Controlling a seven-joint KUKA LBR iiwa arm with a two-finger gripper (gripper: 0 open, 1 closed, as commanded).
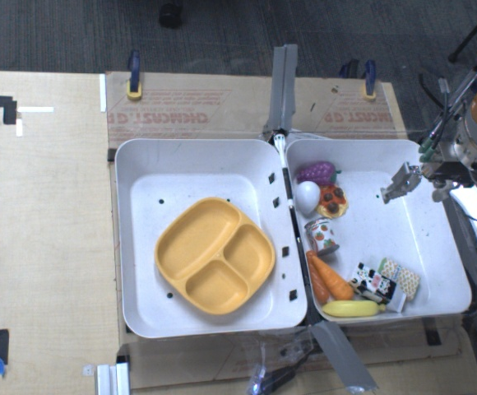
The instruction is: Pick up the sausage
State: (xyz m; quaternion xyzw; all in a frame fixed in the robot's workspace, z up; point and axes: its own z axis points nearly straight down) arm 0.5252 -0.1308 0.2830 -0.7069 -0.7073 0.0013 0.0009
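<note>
**Barely begun: sausage not yet lifted**

Evidently, in the camera view we see the gripper (405, 181) hovering over the right bin (436, 245), fingers apart and holding nothing. The sausage (315, 276), we judge, lies against the bin's left wall beside the carrot (334, 280).

My one fixed camera looks down at a slant, both white bins (131, 245) lying left of the claw (403, 181).

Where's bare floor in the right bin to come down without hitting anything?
Bare floor lies mid-bin in the right bin, between the gripper and the milk carton. The left wall is crowded: grapes, egg, can, carrot, banana.
</note>
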